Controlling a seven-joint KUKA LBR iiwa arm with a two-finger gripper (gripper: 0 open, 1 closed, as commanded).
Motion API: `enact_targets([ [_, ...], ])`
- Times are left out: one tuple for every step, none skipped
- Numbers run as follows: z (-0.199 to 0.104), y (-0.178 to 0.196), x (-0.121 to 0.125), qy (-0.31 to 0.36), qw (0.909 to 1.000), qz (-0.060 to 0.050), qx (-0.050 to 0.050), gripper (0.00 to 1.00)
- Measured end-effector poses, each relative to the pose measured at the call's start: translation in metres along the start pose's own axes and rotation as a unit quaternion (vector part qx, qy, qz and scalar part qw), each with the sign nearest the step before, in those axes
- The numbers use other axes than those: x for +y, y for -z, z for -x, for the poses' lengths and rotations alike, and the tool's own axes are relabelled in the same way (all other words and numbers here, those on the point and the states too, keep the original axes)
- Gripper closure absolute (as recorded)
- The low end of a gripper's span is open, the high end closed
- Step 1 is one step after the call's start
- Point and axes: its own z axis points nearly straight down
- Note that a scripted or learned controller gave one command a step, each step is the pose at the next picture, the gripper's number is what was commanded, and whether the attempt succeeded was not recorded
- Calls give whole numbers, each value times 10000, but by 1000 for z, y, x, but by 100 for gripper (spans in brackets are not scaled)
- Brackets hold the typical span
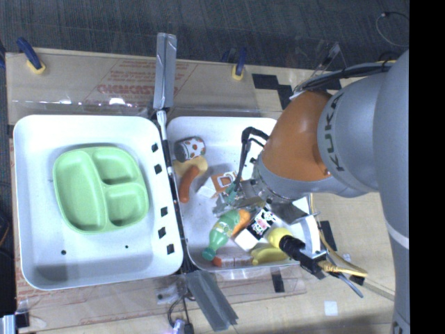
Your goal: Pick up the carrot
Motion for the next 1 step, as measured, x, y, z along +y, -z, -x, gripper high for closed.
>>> enact_targets([
  [12,0,-2,2166,9763,0,-2,100],
])
